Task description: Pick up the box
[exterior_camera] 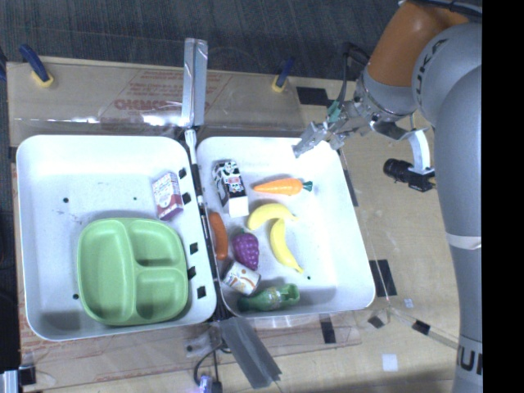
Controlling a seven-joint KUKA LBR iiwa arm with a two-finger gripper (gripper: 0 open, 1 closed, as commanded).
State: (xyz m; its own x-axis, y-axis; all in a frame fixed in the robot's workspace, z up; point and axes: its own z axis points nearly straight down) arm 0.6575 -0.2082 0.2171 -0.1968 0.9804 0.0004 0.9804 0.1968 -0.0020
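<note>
While the gripper (313, 143), whose state I cannot tell, hangs over the right bin's (348, 219) far corner, the small red box (167, 195) lies well leftward in the left bin (49, 219)

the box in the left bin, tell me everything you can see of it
The box is a small carton, red and white with printing too small to read, and looks like cardboard. It lies flat and slightly askew on the floor of the left bin, near that bin's right wall. The green divided plate lies just below it in the view; whether they touch is unclear. The gripper is over the right bin's far corner, away from it.
</note>
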